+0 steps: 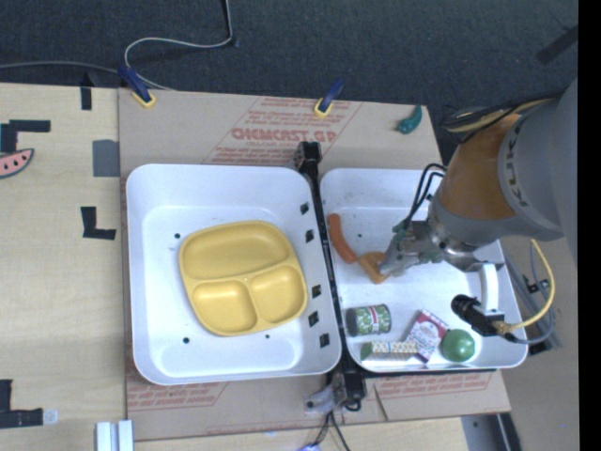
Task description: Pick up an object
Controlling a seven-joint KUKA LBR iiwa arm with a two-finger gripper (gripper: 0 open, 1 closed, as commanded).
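You can see two white bins side by side on a brown cardboard sheet (272, 134) with red letters, and the left bin (150, 252) has a yellow plate (242, 276) with three parts in it. Two yellow and blue clips (138, 86) hold the top edge of the cardboard, and a small teal thing (409, 118) lies near its top right corner. A black cable (188, 40) curls over the dark floor above.
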